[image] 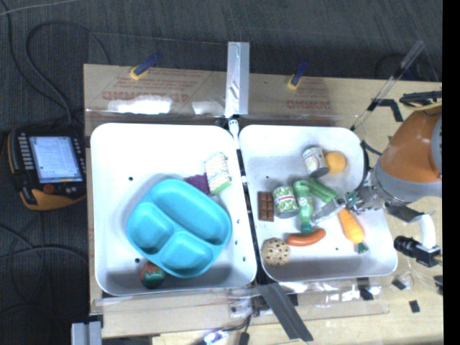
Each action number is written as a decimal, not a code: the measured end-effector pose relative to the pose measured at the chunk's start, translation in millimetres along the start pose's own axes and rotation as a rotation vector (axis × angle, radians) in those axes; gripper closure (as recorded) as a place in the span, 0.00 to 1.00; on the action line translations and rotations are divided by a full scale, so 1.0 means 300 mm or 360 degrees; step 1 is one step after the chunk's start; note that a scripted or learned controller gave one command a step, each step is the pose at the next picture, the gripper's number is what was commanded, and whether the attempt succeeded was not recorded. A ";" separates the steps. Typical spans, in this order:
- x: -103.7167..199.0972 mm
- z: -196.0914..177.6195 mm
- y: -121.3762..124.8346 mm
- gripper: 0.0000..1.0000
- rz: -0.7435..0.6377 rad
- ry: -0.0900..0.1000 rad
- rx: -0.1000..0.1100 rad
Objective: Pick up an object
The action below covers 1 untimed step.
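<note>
Camera view, looking down on the worktop (402, 99). At the near edge of the right bin (374, 264) lie a cookie (274, 251) and, just beyond it, a hot dog (305, 238). A carrot (351, 227) lies to their right, near the bin's right wall. The gripper (332, 208) reaches in from the right, low over the middle of this bin, its tip between the carrot and a green bottle (310, 201); whether the fingers are open or closed cannot be told, and nothing is seen held. Left of the bottle stand a green can (284, 200) and a chocolate bar (265, 205). Farther back lie a small tin (313, 160) and an orange (336, 163), side by side. In the left bin (115, 164), a blue divided tray (178, 226) lies with a strawberry (152, 273) at its near corner and a small carton (217, 172) beyond it.
</note>
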<state>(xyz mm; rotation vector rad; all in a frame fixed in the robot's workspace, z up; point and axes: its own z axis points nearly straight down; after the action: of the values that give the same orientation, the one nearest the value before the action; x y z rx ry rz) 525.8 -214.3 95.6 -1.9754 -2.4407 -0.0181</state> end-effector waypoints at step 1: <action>-0.004 -0.025 0.000 1.00 0.0001 -0.0009 0.0000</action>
<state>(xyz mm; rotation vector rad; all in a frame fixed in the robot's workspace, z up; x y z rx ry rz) 525.9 -215.6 103.2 -1.9784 -2.4435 -0.0125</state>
